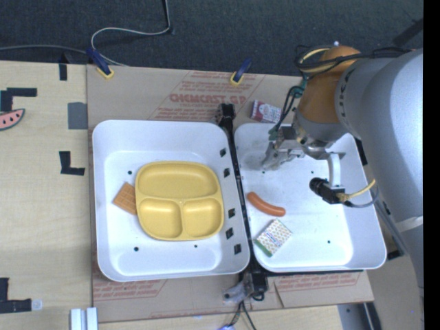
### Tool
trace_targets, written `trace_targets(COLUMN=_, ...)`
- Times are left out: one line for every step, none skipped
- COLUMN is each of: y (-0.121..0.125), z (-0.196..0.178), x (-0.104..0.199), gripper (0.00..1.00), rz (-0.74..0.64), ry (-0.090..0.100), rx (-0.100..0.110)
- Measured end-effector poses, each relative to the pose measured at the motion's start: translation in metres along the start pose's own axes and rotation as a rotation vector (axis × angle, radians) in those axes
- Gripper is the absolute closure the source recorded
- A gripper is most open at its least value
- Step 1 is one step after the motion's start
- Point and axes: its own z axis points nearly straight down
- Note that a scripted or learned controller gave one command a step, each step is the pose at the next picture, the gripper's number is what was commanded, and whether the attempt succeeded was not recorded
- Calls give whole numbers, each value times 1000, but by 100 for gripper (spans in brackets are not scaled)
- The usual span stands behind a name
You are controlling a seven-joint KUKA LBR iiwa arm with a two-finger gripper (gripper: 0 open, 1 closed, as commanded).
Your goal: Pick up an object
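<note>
The left bin (110,184) is a shallow white tray with rounded corners, and it holds a yellow divided plate (180,199) of smooth plastic, with one wide compartment on top and two smaller ones below. A thin tan cracker-like piece (126,199) lies at the plate's 9 o'clock side, partly under its rim.

The right bin (344,249), of the same white material, touches the left one along a black joint with clips. In it a small orange-red sausage (265,204), smooth and slightly curved, lies near the bin's 9 o'clock edge. A flat square packet (273,238) with a green border and a speckled print lies just at the sausage's 6 o'clock, apart from it. Any of these could be the object to pick up; none is lifted.

The gripper (273,158) points down in the 11 o'clock part of the right bin, at 12 o'clock from the sausage and near it. Nothing is seen between its fingers, and I cannot tell how wide they stand.

Both bins rest on brown cardboard (158,98) with red printing, fixed by yellow-and-blue clamps (241,71) at its 12 o'clock edge. A small dark red packet (265,111) lies on the cardboard outside the right bin. To the left is a pale wooden bench (41,218) with black tape marks; behind is dark carpet with a cable (130,31).
</note>
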Motion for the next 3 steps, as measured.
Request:
trace_targets(y=0, z=0, x=0, gripper=0, rz=0, ry=0, rx=0)
trace_targets(y=-21, z=18, x=1, gripper=0, rz=0, ry=0, rx=-3)
trace_targets(y=-21, z=9, x=1, gripper=100, rz=0, ry=0, rx=-2)
